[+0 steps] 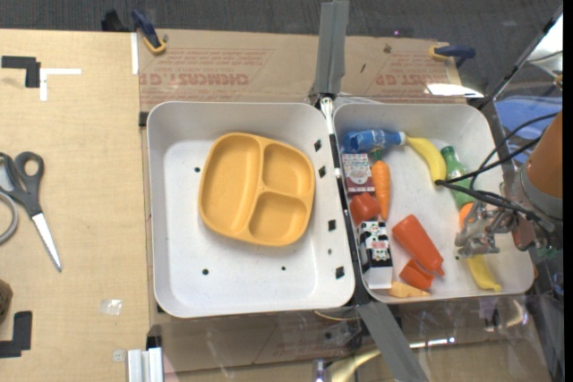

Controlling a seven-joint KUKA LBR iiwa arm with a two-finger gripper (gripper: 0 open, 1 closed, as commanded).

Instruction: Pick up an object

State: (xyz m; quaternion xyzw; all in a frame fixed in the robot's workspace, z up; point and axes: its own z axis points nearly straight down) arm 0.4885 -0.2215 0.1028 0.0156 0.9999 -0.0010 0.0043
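The right bin (421,116) holds several toy items. Along its left wall lie a blue bottle (372,140), a carrot (381,183), a red piece (364,207) and a cow-patterned carton (374,243). An orange-red bottle (419,243) lies in the middle, with a small orange piece (410,289) below it. A yellow banana (429,158) and a green bottle (453,167) lie toward the back right. My gripper (476,235) hangs low over the bin's right side, just above a second yellow banana (484,273). I see nothing held in it.
The left bin (170,219) contains a yellow divided plate (257,189). Scissors (31,201) lie on the bench at far left. Black cables (488,165) run from the arm across the right bin's far corner.
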